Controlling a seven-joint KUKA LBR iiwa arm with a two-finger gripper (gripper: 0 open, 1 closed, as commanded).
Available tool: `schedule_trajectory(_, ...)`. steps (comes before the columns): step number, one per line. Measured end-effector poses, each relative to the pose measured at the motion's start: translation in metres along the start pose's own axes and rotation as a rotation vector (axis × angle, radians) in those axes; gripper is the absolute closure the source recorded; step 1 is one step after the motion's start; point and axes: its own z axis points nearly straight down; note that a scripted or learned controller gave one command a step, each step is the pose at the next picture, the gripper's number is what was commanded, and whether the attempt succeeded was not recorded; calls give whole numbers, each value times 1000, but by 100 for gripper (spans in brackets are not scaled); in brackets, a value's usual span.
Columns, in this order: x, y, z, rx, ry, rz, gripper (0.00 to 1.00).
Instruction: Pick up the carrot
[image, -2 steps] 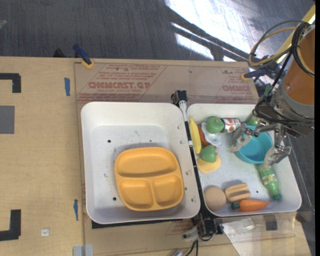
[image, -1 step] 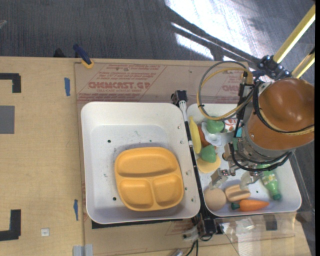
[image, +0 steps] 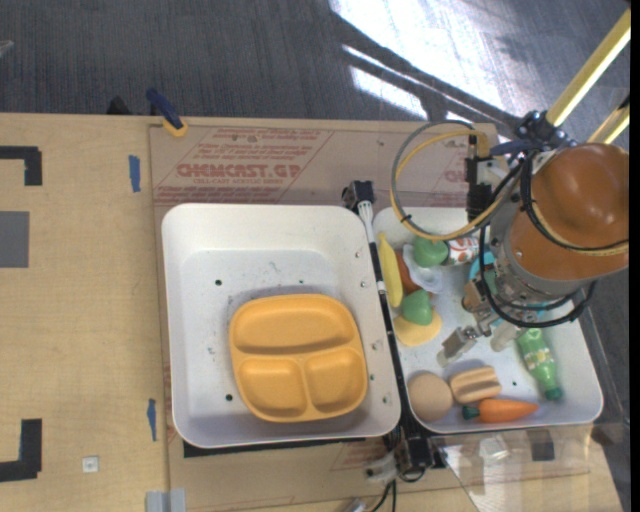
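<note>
The carrot (image: 506, 408), orange with a green stub at its left end, lies flat near the front edge of the right bin (image: 590, 385). My gripper (image: 462, 338) hangs over the middle of that bin, above and to the left of the carrot and apart from it. The arm's orange band (image: 580, 210) and a bundle of cables cover the bin's back right part. Nothing is visibly held.
Around the carrot lie a tan bun (image: 473, 383), a beige egg shape (image: 430, 396) and a green bottle (image: 537, 362). Farther back are a yellow pear (image: 416, 310), a banana (image: 393, 282) and a green toy (image: 431, 252). The left bin (image: 200, 250) holds a yellow divided tray (image: 297, 355).
</note>
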Motion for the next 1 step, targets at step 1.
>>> schedule_trajectory(1,13,21,-264,9,10,-450,0)
